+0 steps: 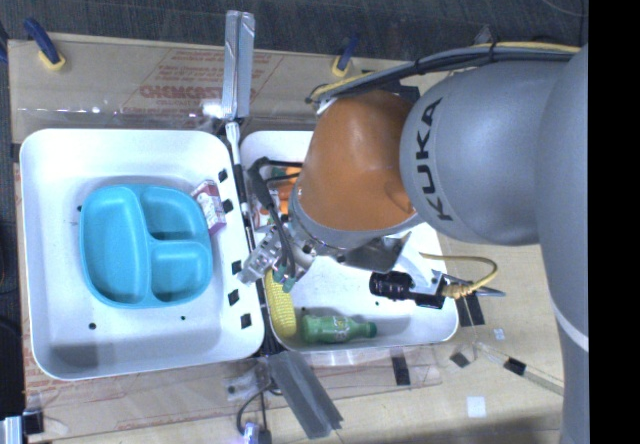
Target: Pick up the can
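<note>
**One can, left of the claw, across the wall between the bins**

One small cylinder with a red-and-white label, taken to be the can [208,204], is seen lying on its side in the left bin [40,232], close against that bin's right wall. Its long axis appears to run roughly along that wall, up and down the view, though it is too small for this to be certain. The claw [272,260] is placed near the can but on the other side of the wall, over the left edge of the right bin [440,327]. A move leftward across the divide is therefore judged necessary. Whether the claw is released or clenched cannot be told, and nothing is seen held in it.

Beside the can, the left bin is largely taken up by a blue divided tray [140,242]. In the right bin, a corn cob [281,304] is found just below the claw, with a green bottle [335,328] lying next to it. Both bins are carried by the worktop [100,67].
</note>
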You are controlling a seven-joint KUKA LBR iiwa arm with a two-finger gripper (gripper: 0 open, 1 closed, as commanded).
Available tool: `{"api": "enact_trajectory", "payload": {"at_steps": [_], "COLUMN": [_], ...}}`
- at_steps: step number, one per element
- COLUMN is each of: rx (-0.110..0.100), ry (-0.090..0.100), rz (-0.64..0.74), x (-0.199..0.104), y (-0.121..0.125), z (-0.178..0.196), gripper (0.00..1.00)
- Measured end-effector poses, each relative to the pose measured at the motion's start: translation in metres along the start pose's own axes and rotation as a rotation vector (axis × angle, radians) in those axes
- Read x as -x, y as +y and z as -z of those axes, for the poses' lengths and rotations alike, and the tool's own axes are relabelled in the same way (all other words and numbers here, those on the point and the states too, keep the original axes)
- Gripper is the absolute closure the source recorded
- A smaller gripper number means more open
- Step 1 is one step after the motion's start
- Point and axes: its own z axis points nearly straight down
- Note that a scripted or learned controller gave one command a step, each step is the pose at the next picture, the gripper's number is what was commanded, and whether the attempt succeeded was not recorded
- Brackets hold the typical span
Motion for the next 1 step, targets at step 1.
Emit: {"api": "enact_trajectory", "payload": {"at_steps": [1], "rx": [0.001], "ry": [-0.002], "rz": [0.057], "x": [0.0568], "y": [0.004], "z": [-0.0103], "gripper": [1.0]}}
